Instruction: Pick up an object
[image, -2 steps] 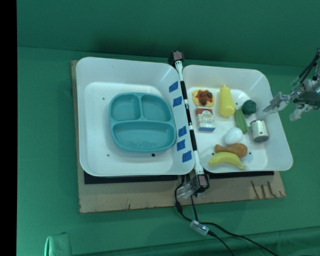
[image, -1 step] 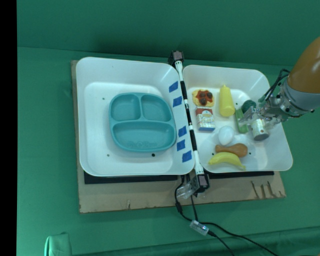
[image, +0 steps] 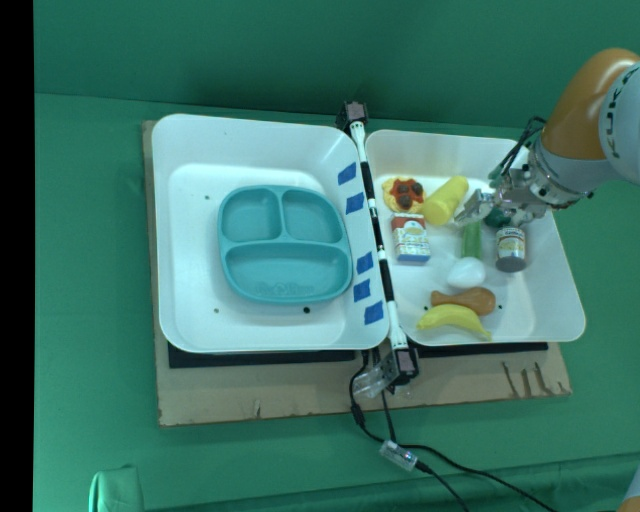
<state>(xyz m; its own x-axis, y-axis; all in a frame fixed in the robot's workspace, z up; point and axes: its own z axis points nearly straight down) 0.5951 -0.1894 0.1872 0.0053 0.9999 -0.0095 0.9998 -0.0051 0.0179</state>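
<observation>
The right bin holds several toy foods. At its back lie a pizza slice and a yellow piece. A small milk carton, a green stick and a grey can sit mid-bin. A white egg, a brown drumstick and a banana lie toward the front. My gripper hangs over the back of this bin, between the yellow piece and the can, just above the green stick's far end. I see nothing held in it.
The left bin carries a teal divided plate. A divider rail with blue tape tabs runs between the bins. Cables trail off the bench front. Green cloth surrounds the cardboard base.
</observation>
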